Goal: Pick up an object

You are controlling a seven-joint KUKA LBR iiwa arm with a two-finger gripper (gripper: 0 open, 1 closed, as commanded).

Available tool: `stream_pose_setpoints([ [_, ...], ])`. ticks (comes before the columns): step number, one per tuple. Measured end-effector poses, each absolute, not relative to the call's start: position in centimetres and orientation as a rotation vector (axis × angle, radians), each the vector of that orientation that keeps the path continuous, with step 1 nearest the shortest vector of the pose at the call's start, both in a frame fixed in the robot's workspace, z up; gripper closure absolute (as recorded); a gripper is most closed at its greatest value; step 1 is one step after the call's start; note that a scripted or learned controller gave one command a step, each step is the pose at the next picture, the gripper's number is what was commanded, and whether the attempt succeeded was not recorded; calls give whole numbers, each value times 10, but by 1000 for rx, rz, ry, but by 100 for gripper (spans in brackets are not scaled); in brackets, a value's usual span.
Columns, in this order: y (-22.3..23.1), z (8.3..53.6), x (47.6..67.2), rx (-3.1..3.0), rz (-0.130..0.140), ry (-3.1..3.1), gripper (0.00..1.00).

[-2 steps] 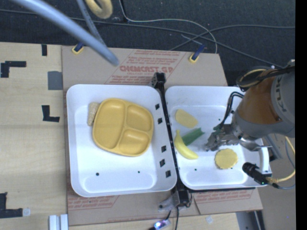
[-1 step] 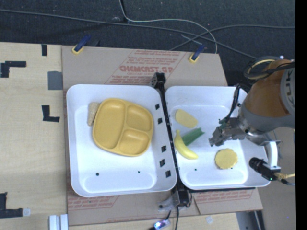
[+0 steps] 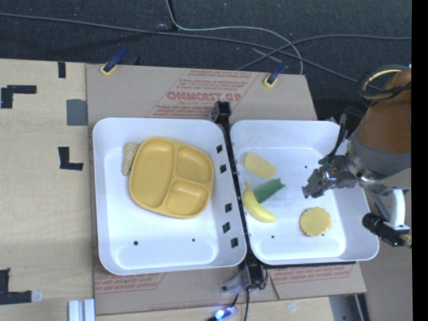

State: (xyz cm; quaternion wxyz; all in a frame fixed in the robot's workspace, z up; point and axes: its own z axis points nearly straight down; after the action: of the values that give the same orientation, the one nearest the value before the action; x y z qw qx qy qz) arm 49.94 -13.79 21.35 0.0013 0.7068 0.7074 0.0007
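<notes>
the arm reaches in from the right over the right bin, and the gripper hangs above its floor, just up and to the right of a round yellow cookie-like disc. whether the gripper is open or closed cannot be told at this size; nothing shows held in it. further left in the same bin lie a pale yellow wedge, a green piece and a banana, the last two touching. the left bin holds a yellow divided plate with a tan piece tucked at its left edge. this looks like the approach step, with no grasp made yet. the disc seems the nearest target: the next move calls for centring over it and descending, and its flat shape may make a grip hard.
</notes>
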Motion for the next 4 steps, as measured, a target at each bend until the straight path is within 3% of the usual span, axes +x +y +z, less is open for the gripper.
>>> stream_pose_setpoints([
  [1,-138,259,500,2217,2,2222,100],
  [2,-86,244,524,2216,-1,2229,100],
  [3,-36,235,530,2217,-3,2230,100],
  [4,12,224,556,2216,-2,2229,100],
])
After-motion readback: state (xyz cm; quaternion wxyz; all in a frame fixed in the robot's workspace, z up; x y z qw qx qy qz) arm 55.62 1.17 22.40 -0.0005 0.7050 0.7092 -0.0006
